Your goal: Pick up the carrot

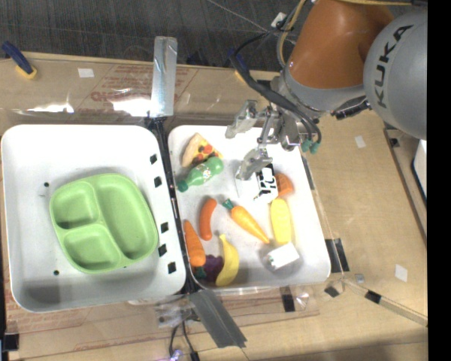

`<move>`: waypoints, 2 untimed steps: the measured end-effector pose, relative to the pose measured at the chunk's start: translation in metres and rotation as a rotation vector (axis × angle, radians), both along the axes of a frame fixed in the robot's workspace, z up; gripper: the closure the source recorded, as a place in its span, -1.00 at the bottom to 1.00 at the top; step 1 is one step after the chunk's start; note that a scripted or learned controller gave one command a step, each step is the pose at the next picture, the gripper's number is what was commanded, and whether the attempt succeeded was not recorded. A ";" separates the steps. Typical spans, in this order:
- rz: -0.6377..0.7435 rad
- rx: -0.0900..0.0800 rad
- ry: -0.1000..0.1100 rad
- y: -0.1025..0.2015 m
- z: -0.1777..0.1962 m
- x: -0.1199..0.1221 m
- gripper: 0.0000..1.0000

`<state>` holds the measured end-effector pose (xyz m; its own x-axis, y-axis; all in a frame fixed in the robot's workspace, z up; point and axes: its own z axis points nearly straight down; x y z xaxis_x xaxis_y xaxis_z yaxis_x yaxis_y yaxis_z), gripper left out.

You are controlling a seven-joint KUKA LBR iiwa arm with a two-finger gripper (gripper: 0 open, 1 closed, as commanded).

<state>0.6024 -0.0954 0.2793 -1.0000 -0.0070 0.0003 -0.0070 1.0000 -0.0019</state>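
1. KUKA arm [391, 43], grey with orange band, enters from the right and hangs over the far right corner of the right bin [316, 239]
2. Left bin [15, 201], white and shallow, touches the right bin along their shared wall
3. Green divided plate [103, 220], three compartments, sits mid left bin, well apart from the right bin's contents
4. Gripper [264, 138] above the far end of the right bin; metal fingers spread, nothing between them
5. Carrot [247, 219], orange with green top, lies slanted at the middle of the right bin, apart from the gripper
6. Yellow corn-like piece [280, 220] just right of the carrot
7. Banana [227, 259] at the right bin's near wall, purple piece [213, 265] touching it
8. Orange sausage-shaped piece [208, 216] left of the carrot; a second orange one [194, 244] along the right bin's left wall
9. Pizza slice [198, 148] and green toy [201, 173] at the right bin's far left
10. White block [283, 256], near right corner of the right bin
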 end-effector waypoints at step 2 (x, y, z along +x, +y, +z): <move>-0.165 0.003 -0.010 0.004 -0.179 -0.035 -1.00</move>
